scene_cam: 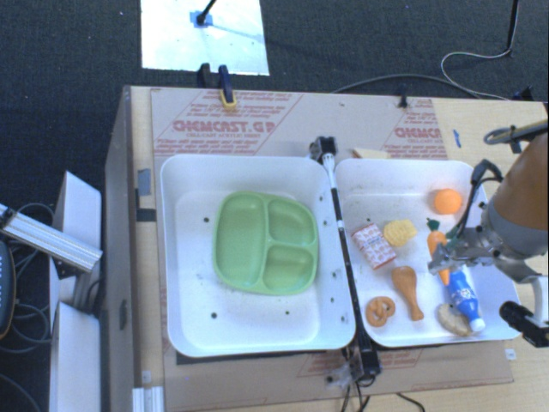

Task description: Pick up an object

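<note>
The right bin (403, 183) holds several toy foods. An orange ball (446, 201) lies near its far right corner, with a yellow biscuit (400, 232) and a red-and-white packet (371, 245) toward the middle. A brown drumstick (407, 288) and a pretzel (378, 310) sit near the front. My gripper (453, 260) hangs low over the right side of this bin. It is directly above an orange carrot (437, 244) and the top of a blue-and-white bottle (462, 296), partly covering both. A tan piece (450, 318) lies beside the bottle's base.
The left bin (193, 316) holds a green divided plate (264, 243). A black-and-white divider rail (336, 221) runs between the two bins. The arm's grey and orange body (523, 204) fills the space over the right bin's right rim.
</note>
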Controlling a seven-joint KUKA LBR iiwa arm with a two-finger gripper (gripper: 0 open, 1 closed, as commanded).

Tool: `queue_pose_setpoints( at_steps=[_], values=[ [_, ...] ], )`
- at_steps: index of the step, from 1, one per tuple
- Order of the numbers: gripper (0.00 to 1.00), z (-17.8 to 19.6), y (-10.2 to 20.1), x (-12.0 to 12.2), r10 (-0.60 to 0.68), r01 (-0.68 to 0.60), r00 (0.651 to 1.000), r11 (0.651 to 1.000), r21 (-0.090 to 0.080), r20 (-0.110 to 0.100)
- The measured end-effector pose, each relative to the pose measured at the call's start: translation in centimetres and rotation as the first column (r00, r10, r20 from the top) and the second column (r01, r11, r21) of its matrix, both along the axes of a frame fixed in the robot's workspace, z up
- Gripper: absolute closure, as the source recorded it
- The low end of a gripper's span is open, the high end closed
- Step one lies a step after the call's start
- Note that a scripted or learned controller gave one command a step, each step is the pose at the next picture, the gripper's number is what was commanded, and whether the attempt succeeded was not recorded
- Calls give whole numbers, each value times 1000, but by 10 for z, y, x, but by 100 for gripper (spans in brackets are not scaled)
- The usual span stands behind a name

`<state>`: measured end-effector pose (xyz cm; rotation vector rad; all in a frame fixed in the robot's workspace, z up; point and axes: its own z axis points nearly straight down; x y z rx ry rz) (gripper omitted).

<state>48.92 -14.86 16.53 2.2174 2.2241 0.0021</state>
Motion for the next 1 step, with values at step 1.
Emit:
queue_pose_setpoints(
  at_steps=[1],
  values=[
    [100, 39, 79, -2, 1, -1, 1000, 1000, 0, 1]
  ],
)
